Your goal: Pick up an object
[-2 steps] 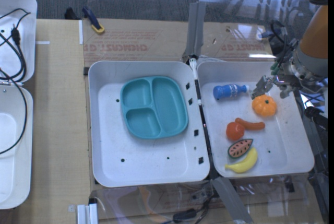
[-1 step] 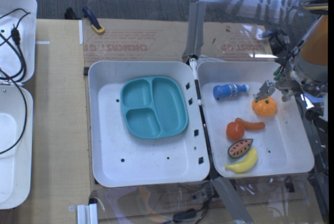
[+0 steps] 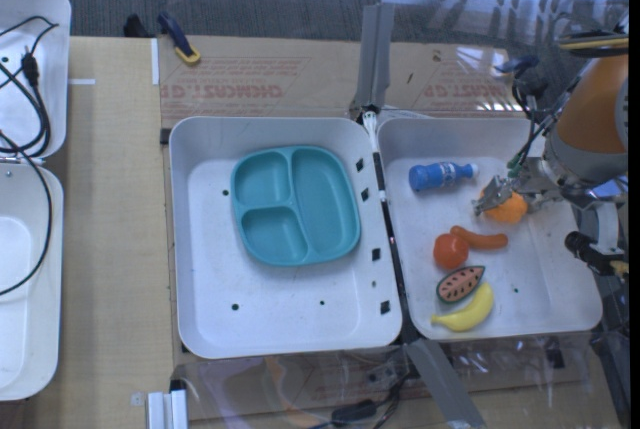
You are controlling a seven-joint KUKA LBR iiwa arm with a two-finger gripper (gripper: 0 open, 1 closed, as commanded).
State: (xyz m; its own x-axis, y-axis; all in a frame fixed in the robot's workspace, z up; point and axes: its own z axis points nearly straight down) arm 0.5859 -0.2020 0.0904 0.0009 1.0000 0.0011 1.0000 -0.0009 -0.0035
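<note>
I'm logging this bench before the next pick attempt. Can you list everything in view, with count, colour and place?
bins: 2, white, side by side on the bench
divided plate: 1, teal, middle of the left bin
bottle: 1, blue with a white cap, lying at the back of the right bin
orange fruit: 1, orange, right bin, right at the gripper's tip
tomato: 1, red-orange, centre of the right bin
carrot-like piece: 1, orange, touching the tomato's right side
watermelon slice: 1, red with a green rind, front of the right bin
banana: 1, yellow, just in front of the slice
clamp: 1, blue and yellow, on the cardboard behind the left bin
arm: 1, grey with an orange band, reaching in from the right
gripper: 1, metal, at the orange fruit
</note>
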